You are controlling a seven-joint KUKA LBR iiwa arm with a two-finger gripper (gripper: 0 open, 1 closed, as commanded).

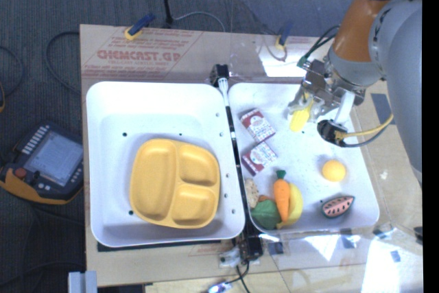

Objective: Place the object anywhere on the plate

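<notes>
Two bins side by side on the bench. Left bin [103,147] holds a compartment plate [175,182], sitting a bit toward the bin's near right.

Right bin [363,168] holds the rest:
- Two small packets near its left wall, one [257,125] behind the other [259,156].
- Carrot [281,194] at near left, lying on a banana [295,202] just to its right, with a leafy green [266,213] touching on its left.
- Watermelon slice [337,205] at near right.
- Round fruit [333,170] behind the slice, apart from it.

Gripper [302,113] over the far middle of the right bin, with a small object [299,121] at its tip. Teach pendant [41,162] on the floor left of the bench.
</notes>
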